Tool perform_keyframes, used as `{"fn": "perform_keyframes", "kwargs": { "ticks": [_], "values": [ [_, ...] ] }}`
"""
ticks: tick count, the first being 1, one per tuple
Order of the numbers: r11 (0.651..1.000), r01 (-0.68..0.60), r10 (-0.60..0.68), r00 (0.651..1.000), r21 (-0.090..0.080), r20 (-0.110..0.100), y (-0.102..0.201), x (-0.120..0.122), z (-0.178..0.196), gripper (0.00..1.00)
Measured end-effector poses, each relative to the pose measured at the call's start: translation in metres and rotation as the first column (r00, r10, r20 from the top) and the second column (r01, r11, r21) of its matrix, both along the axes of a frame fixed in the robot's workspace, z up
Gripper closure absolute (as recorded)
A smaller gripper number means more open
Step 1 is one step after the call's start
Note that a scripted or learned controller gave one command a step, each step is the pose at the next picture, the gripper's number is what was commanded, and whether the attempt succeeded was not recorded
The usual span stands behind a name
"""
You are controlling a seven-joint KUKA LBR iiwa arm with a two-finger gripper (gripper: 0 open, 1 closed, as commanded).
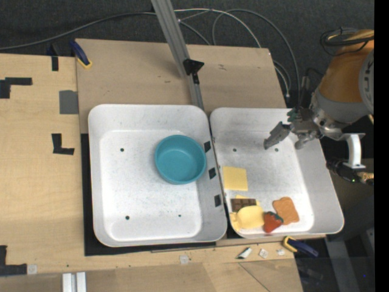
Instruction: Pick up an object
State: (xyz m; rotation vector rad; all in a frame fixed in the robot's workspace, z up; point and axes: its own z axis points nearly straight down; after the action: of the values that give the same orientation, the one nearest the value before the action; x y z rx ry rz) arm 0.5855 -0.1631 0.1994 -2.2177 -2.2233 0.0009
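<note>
My gripper (286, 140) hangs over the upper right part of the right bin (316, 181), open, with nothing between its fingers. Below it in that bin lie a flat yellow square (235, 178), a dark brown block (240, 202), a pale yellow lump (247, 216), a small red piece (272, 222) and an orange slice-shaped piece (286, 209). These are clustered at the bin's near edge, well apart from the gripper. A blue bowl (179, 158) sits upright in the left bin (115, 181), near its right side.
A slanted metal pole (176, 38) rises from behind the gap between the bins. Cables (255, 23) loop across the back of the bench. Small clamps (82, 53) sit at the back left and at the front right corner (298, 246).
</note>
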Motion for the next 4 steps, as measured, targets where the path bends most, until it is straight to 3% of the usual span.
{"fn": "perform_keyframes", "kwargs": {
  "ticks": [1,2,3,4],
  "values": [
    [1.000,0.000,0.000,1.000,0.000,0.000,0.000,0.000,0.000,0.00],
    [1.000,0.001,-0.001,1.000,0.000,-0.007,0.001,-0.006,-0.064,0.00],
    [1.000,0.001,-0.001,1.000,-0.002,0.002,0.001,-0.005,-0.111,0.00],
    [1.000,0.000,0.000,1.000,0.000,0.000,0.002,-0.005,-0.101,1.00]
  ]
}}
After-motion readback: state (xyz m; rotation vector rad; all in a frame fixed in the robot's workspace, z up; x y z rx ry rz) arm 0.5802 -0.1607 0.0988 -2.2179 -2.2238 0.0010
